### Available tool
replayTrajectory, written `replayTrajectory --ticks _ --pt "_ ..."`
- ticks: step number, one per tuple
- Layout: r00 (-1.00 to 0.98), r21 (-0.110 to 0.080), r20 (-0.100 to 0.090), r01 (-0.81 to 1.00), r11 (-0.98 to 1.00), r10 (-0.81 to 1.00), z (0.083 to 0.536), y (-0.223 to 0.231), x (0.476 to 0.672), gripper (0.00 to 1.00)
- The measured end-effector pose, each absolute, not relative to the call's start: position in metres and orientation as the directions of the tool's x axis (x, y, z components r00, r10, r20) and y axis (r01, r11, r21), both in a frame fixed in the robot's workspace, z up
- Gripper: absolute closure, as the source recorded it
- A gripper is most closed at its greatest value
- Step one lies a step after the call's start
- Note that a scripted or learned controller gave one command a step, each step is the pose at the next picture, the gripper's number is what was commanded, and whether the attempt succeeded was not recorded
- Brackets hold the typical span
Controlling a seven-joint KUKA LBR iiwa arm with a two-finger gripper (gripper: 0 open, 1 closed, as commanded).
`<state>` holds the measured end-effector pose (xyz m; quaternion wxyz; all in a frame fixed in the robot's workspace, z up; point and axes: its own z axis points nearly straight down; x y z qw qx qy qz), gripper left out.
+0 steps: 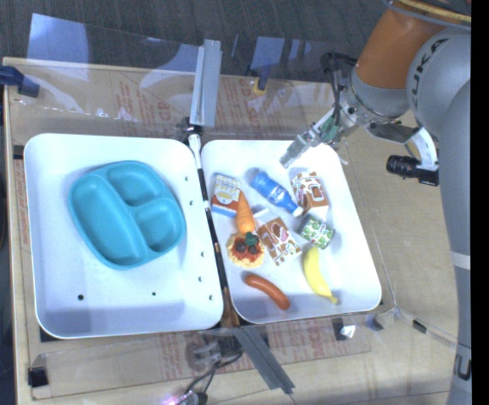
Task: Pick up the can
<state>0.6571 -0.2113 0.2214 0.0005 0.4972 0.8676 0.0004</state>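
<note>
The gripper (297, 152) hovers over the right bin's (358, 226) far edge, jaws' state impossible to tell. The blue can (274, 190) lies on its side just beyond, beside a carrot (244, 214). Approach under way; next comes descent onto the can.

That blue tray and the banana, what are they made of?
The tray looks like moulded plastic: one even blue, smooth, soft sheen, rounded compartments. The banana is probably a plastic toy: uniform yellow and a slight gloss, though the view is too coarse to be sure.
</note>
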Motion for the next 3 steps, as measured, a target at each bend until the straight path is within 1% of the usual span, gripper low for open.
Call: replayTrajectory --ticks 1,2,3 --pt "-0.557 -0.003 0.003 0.830 0.557 0.830 0.091 -0.208 0.640 0.00" --pt "-0.561 -0.003 0.002 0.828 0.561 0.828 0.102 -0.207 0.641 1.00" --pt "-0.585 0.000 0.003 0.811 0.585 0.811 0.092 -0.208 0.591 1.00"
